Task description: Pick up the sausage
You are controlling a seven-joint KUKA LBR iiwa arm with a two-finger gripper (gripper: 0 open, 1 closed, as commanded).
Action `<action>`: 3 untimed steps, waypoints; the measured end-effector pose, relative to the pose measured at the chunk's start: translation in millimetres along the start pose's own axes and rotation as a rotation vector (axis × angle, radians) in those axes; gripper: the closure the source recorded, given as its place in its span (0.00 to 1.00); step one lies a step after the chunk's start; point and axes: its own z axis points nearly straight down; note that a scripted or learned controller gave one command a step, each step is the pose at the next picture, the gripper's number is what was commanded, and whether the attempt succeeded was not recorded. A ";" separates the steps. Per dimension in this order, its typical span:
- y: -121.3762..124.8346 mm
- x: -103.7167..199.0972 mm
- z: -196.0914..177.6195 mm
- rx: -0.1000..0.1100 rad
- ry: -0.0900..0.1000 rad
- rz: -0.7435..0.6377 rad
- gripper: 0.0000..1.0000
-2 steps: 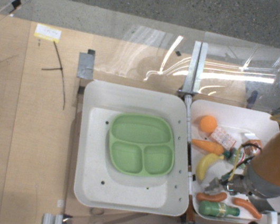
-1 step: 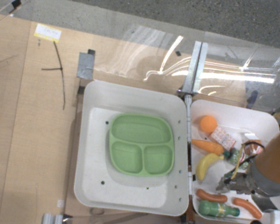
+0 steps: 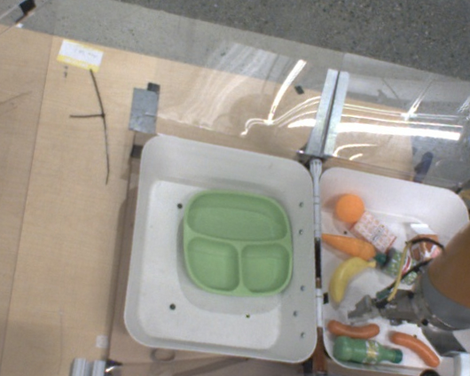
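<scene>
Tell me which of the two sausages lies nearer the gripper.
The left sausage, just above the green bottle. The gripper hangs right over it, while the other sausage lies further right, near the bin's front rim.

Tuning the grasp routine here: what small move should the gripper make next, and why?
Probably a short drop toward the near sausage. The gripper sits just above it in the right bin, beside the banana, with nothing visibly held. A second sausage lies farther right.

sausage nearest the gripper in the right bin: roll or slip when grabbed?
The small reddish-brown toy sausage looks round and smooth, so it will probably roll or squirt sideways if pinched off-centre. It looks like stiff, light plastic. The green toy bottle lies close beside it and may get nudged.
</scene>
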 end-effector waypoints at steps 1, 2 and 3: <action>-1.8 4.2 9.3 0.004 0.003 -0.110 0.00; -0.1 2.2 -0.4 0.001 0.001 -0.108 1.00; -0.2 2.1 -0.4 0.001 0.001 -0.108 0.00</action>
